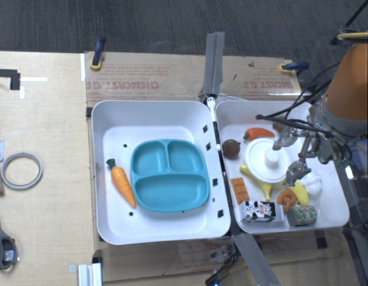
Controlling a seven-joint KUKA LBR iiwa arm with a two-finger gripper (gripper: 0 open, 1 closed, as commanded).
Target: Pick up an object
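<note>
- In the camera view we see the counter (41,118) carrying two white bins side by side; the left bin (106,219) holds a blue divided plate (170,175) at its centre, and a toy carrot (122,183) lies just beside the plate at its nine o'clock, green top pointing toward eleven.
- The right bin (333,216) is crowded; a white round lid-like dish (266,159) sits near its centre; at the dish's ten o'clock we find a dark brown ball (231,148); at twelve o'clock lies a red-orange pepper-like piece (259,133); at seven o'clock an orange cracker-like block (239,189); a yellow banana-like piece (261,185) pokes out from under the dish at six.
- Along the right bin's six o'clock edge sit a small black-and-white box (259,211), an orange ring-shaped piece (287,198) and a green speckled item (302,215); a white lump (312,184) lies at the dish's four o'clock.
- The arm (349,94) reaches in from three o'clock; its gripper (292,155) hangs over the dish's right rim; the fingers stand parted, one at the dish's two o'clock and one at its four o'clock; we see nothing gripped between them.
- On the counter at nine o'clock rests a grey tape ring (20,170).
</note>
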